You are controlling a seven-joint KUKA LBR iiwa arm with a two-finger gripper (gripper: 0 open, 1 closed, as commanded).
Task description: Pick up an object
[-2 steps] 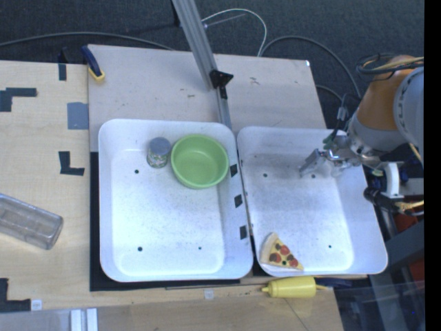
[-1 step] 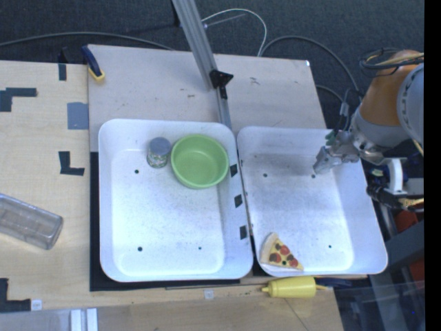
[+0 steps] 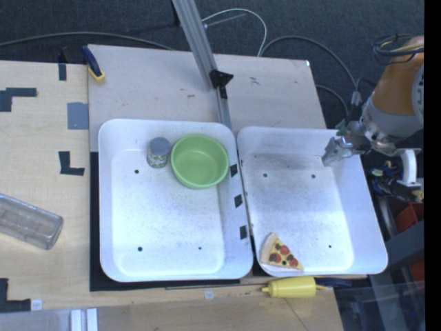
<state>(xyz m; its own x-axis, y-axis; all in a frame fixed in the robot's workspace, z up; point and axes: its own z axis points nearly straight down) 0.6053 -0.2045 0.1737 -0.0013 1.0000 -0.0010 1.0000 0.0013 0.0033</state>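
From the camera view, the arm (image 3: 396, 92) reaches in from the right, and its jaws (image 3: 335, 151) hang over the far right corner of the right bin (image 3: 310, 198). I cannot tell how the jaws stand, and nothing shows in them.

Things that could be picked lie well apart from them: a pizza slice toy (image 3: 280, 252) in the near left corner of the right bin, and in the far part of the left bin (image 3: 165, 247) a green bowl (image 3: 200, 161) with a small grey can (image 3: 158, 152) just beside it on its left. A yellow bottle (image 3: 289, 287) lies on the worktop (image 3: 41, 178) at the right bin's near rim.

By my judgement the task is barely begun: no object is lifted, and choosing, descending and grasping all remain.
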